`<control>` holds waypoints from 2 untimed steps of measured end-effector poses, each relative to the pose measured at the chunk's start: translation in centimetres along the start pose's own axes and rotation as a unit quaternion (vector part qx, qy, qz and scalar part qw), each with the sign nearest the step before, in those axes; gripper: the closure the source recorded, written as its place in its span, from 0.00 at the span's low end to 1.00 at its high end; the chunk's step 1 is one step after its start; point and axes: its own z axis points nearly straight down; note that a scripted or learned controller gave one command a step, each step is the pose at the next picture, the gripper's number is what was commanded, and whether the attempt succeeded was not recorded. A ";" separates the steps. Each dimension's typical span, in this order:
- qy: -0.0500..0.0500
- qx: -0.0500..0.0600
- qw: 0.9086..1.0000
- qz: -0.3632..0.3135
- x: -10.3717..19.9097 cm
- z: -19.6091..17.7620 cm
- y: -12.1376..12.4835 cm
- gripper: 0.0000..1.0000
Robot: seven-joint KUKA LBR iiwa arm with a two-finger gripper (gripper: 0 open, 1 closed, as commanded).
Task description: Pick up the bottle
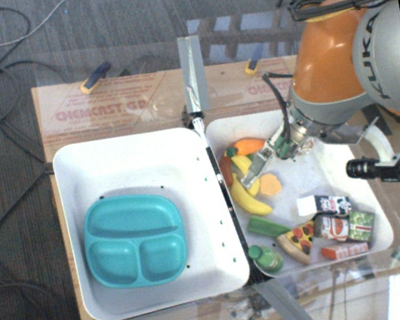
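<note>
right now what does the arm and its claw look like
The arm is bulky and rounded, light grey with a broad orange band and dark KUKA lettering on the grey shell. Black cables loop along it. The claw is a slim grey metal piece below a small wrist section with a green part.

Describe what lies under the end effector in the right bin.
The end effector hangs over a banana and an orange slice. The arm hides the bin floor behind it.
</note>
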 end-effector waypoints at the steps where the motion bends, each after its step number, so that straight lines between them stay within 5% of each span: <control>1: 0.002 0.001 0.999 -0.049 4.8 5.4 -5.3 0.00; 2: 0.001 0.000 0.992 -0.129 7.3 5.3 -3.6 0.00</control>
